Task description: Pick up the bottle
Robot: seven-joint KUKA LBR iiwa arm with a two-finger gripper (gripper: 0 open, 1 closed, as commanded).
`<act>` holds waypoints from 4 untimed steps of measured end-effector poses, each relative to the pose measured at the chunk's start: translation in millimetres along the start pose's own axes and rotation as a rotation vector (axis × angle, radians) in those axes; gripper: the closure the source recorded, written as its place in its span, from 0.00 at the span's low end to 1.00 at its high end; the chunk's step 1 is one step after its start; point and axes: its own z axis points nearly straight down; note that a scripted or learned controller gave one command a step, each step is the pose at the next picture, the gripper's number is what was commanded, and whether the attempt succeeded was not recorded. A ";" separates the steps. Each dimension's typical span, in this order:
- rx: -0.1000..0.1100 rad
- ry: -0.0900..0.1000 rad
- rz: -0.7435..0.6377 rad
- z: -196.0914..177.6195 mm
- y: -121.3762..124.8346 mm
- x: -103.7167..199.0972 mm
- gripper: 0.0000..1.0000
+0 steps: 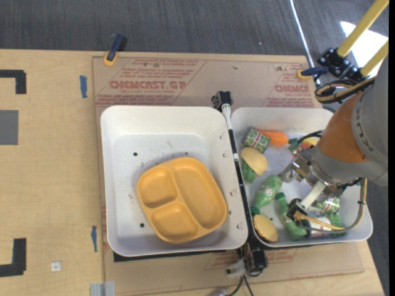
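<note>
While the arm leans over the right bin (364, 224), the task looks barely begun: the bottle (266, 193), green with a pale label, lies on its side near the middle of that bin and nothing appears lifted. The end effector (297, 176) sits low, just beside the bottle on its right, but whether it is wide or narrow cannot be told, as the wrist hides it. Closing on the bottle and raising it are still to do. A green can (256, 140), a carrot (278, 138) and other small items crowd around it. The left bin (117, 165) holds a yellow divided plate (181, 198). Both bins rest on a cardboard sheet (185, 79) with red lettering, laid on the pale wooden counter (49, 165); dark grey carpet (185, 11) lies beyond.
</note>
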 end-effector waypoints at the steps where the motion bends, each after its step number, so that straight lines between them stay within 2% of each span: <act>1: -0.006 -0.002 0.118 -0.7 -34.2 -8.0 0.00; 2: 0.015 -0.008 -0.114 -95.4 -67.0 18.9 0.00; 3: 0.017 -0.011 0.181 -58.0 -39.5 -9.5 0.00; 4: 0.013 -0.012 0.425 -95.6 -101.8 52.2 0.00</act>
